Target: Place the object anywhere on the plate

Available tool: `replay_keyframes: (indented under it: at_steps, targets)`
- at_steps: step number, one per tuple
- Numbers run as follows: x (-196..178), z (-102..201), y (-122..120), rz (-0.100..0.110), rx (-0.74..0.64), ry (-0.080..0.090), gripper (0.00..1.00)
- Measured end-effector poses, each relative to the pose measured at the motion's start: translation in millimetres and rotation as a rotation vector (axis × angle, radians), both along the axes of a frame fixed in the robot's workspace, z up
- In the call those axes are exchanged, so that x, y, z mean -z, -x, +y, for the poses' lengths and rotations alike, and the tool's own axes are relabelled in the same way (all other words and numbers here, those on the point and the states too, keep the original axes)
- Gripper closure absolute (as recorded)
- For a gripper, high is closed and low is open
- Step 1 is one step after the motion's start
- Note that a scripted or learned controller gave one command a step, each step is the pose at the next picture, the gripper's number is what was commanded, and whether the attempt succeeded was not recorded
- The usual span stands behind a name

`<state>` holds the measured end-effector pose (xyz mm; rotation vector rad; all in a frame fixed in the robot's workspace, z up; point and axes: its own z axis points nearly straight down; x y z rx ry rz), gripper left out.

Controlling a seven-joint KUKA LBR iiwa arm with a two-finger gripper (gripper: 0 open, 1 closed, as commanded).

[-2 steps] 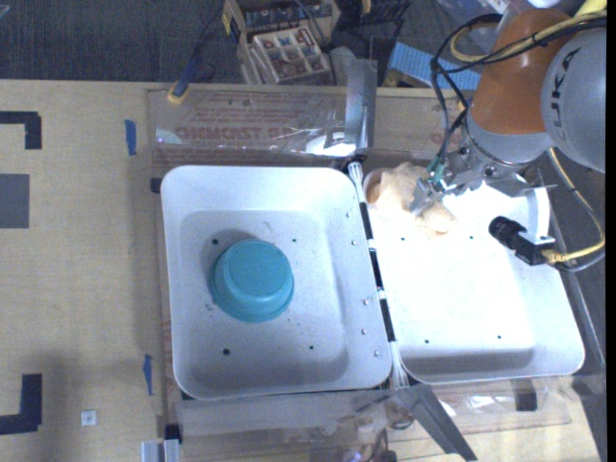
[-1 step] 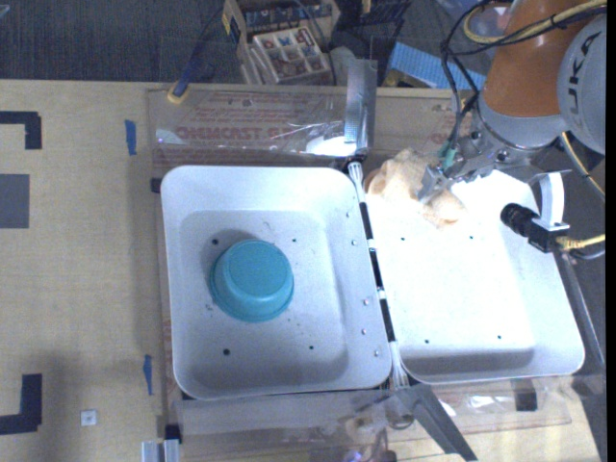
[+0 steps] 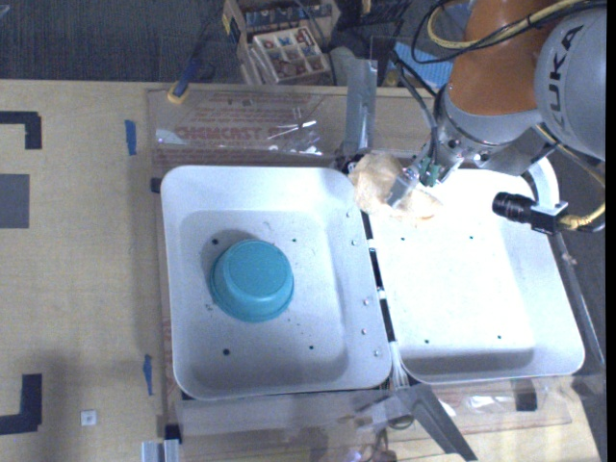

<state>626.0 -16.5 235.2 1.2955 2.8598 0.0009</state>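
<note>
The arm (image 3: 539,56), marked "KUKA" in dark letters on its grey casing, positions the gripper (image 3: 412,183) at the far left corner of the right bin (image 3: 481,296); finger state cannot be determined. A pale, crumpled object (image 3: 378,181) lies at that corner, touching the gripper. The blue plate (image 3: 252,279) sits inverted in the left bin (image 3: 265,354), well apart from the object.

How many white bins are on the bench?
2. The left bin holds an upside-down blue bowl. The right bin sits beside it, under the arm's gripper.
</note>
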Motion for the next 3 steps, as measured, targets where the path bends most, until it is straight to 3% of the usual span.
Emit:
replay_keyframes:
  at_steps: [2,3]
  targets:
    - [8.9,109.7,12.4,-0.002,-0.795,0.0,1.0]
    - [16.8,166.8,21.0,0.0,-0.854,-0.001,1.0]
